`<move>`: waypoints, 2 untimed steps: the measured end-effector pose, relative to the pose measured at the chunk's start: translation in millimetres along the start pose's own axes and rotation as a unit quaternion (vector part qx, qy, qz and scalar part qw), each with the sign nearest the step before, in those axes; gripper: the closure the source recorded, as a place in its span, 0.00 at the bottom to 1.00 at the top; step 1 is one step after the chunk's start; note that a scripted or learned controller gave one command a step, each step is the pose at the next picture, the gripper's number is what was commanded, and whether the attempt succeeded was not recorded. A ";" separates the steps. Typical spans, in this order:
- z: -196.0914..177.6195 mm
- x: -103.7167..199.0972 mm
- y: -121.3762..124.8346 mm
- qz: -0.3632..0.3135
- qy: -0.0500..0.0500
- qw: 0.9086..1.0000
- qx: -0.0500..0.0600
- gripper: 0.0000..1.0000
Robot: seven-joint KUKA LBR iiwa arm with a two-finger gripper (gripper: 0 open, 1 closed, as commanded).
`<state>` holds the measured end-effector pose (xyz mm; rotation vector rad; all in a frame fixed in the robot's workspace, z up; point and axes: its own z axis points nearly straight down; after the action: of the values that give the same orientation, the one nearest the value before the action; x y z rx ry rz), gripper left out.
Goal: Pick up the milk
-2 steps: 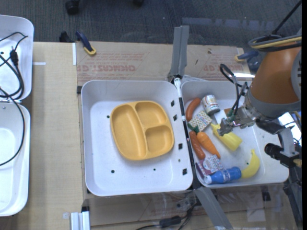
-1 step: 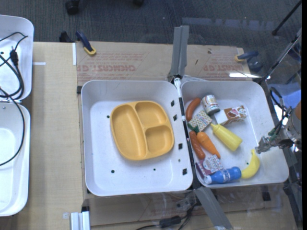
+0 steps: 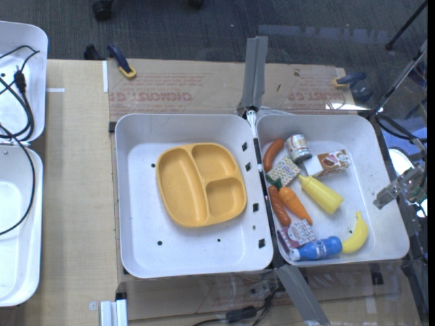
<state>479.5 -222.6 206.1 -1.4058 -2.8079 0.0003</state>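
White plastic bins sit side by side on the tabletop [image 3: 75, 148]; the left bin [image 3: 136, 202] holds a yellow divided plate [image 3: 202, 183]. The milk [image 3: 332, 162], a small brown-and-white carton, lies on its side in the right bin [image 3: 384, 240], toward the far wall, just beside a can [image 3: 297, 147] and touching the top of a yellow squeeze bottle [image 3: 320, 193]. Nearer the front lie carrots [image 3: 291, 206], a banana [image 3: 356, 234] and a blue bottle [image 3: 318, 249]. The gripper [image 3: 395, 191] hangs over that bin's right rim, well apart from the milk (whether it is spread or closed cannot be told).
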 end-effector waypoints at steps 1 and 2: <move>-15.4 -0.2 0.2 -0.106 0.000 0.994 0.000 1.00; -29.2 10.8 8.9 -0.325 0.000 0.946 -0.001 1.00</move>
<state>480.2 -208.6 235.2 -0.4177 -3.1137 -0.0025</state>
